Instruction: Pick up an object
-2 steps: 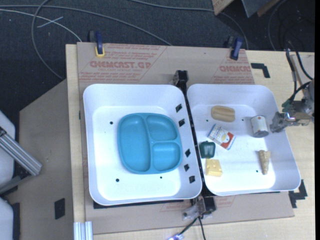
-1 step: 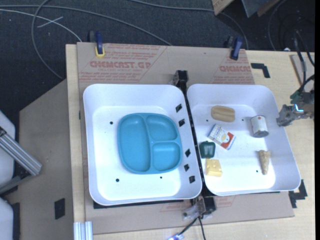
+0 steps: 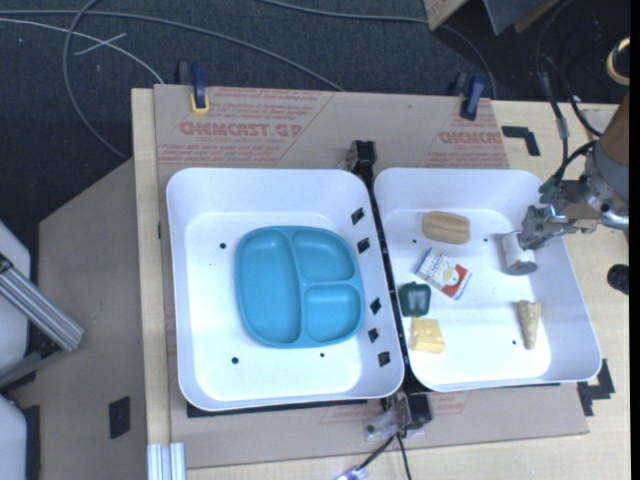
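Bench holds two bins: left bin (image 3: 190,268) contains a tray (image 3: 298,286); right bin (image 3: 570,308) contains bread (image 3: 446,228), carton (image 3: 442,272), cheese (image 3: 428,335), cone (image 3: 528,323). Gripper (image 3: 520,251) grip state: cannot tell.

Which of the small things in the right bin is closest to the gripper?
The tan oval bread roll at the bin's far side is closest to the gripper; the cone, cheese wedge, green item and red-and-white packet all lie farther off.
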Tool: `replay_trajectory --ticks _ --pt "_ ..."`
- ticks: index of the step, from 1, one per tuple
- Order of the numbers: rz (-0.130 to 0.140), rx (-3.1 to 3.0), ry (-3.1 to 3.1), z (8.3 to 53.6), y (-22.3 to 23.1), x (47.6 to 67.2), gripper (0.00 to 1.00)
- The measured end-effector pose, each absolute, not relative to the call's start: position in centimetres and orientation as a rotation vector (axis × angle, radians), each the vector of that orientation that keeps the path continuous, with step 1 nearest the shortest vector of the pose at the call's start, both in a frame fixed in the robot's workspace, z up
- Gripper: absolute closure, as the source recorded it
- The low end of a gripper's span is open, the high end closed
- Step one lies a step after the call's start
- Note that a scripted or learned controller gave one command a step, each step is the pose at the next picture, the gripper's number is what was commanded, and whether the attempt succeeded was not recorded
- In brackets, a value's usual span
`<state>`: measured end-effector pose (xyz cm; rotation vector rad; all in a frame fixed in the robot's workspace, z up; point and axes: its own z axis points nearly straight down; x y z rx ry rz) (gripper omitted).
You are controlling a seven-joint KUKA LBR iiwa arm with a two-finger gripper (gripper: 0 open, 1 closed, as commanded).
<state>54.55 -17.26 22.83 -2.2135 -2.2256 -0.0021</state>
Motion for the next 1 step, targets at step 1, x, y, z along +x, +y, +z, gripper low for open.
replay_trajectory --ticks 1 --pt "-0.001 -2.212 -2.226 22.63 -10.9 55.24 1.0"
